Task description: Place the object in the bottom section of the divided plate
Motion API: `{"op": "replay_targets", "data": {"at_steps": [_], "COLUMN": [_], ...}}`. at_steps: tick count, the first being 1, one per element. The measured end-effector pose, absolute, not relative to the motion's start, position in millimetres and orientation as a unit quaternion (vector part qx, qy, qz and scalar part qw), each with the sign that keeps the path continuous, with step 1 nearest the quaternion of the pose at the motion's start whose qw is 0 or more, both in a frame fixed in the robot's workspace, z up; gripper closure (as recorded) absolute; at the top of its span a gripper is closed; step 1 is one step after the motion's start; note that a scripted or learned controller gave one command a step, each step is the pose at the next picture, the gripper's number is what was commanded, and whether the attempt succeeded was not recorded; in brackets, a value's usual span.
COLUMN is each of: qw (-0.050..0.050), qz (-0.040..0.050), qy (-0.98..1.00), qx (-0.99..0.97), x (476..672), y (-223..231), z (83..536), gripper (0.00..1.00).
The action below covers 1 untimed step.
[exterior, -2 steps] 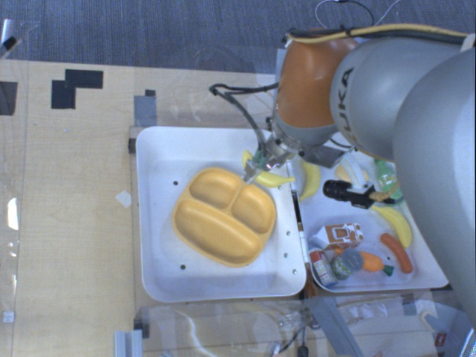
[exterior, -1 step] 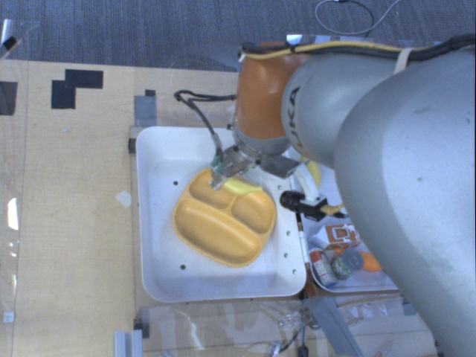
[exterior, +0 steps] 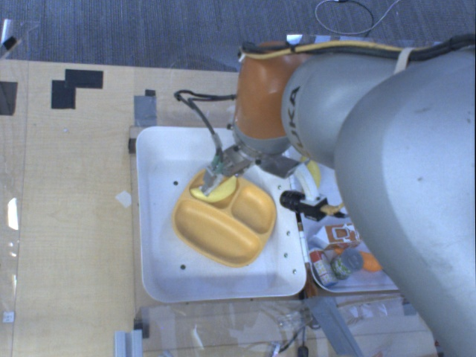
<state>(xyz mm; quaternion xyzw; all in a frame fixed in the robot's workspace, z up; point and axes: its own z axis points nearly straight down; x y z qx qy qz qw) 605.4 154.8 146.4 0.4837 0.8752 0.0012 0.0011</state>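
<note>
Camera view, looking down at a slant. The pincer (exterior: 221, 171) hangs over the upper-left compartment of the yellow divided plate (exterior: 223, 225), which lies in the left white bin (exterior: 160, 199) on the surface. A pale yellow object (exterior: 213, 192) (identity unclear) lies in that compartment, just below the pincer tip — whether it is clamped, or the pincer parted, cannot be told. The long bottom section (exterior: 216, 236) lies down-left of the pincer, its long axis running diagonally — the coming move likely heads there.

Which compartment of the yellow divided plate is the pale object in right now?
An upper small section: the pale yellow object lies in the plate's top-left compartment under the gripper, not the large bottom section.
</note>
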Motion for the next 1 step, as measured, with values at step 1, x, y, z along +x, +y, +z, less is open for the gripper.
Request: {"op": "replay_targets", "data": {"at_steps": [1], "qw": [0.001], "qz": [0.0012], "qy": [0.875], "qx": [0.484], "x": [605.4], "y": [154.8], "z": [146.4], "gripper": [0.0]}}
